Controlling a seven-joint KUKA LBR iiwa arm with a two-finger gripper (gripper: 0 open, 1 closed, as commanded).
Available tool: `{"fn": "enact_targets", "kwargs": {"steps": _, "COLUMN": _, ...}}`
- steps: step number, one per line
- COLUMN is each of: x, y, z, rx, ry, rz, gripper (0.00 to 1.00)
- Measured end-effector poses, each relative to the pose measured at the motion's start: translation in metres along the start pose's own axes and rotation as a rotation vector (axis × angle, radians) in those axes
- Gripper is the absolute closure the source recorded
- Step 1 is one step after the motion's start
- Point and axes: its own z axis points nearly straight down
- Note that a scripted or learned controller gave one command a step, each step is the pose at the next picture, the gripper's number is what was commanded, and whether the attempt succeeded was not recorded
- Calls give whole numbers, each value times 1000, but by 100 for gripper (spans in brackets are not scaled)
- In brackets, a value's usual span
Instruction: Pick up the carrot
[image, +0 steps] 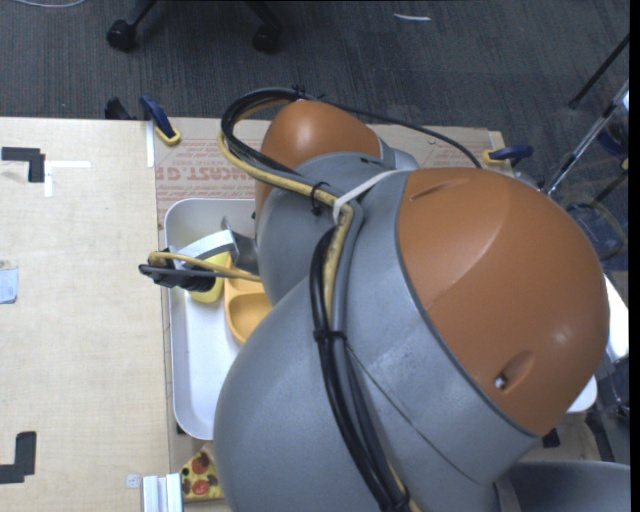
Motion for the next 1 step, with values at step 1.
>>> {"fn": "enact_targets", "kwargs": {"steps": 1, "x": -66, "y": -17, "z": 72, "rx": 0, "ry": -4, "rz": -20, "gripper": 0}}
